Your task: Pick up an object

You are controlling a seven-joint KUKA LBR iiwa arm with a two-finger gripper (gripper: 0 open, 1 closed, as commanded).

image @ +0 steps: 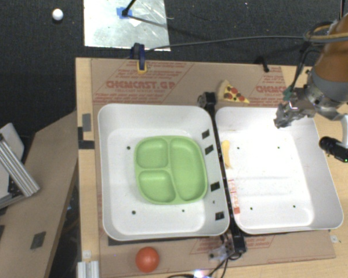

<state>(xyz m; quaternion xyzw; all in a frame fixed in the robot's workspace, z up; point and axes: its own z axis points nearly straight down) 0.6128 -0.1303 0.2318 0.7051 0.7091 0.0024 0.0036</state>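
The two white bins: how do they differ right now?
The left bin holds a green divided plate; the right bin holds a small yellow piece by its left wall. The gripper hovers over the right bin's far edge, not the left. Both are shallow and white.

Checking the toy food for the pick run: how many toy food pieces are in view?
3. A pizza slice lies on the board behind the right bin; a yellow piece lies along that bin's left wall; an orange-red ball sits in front of the left bin.
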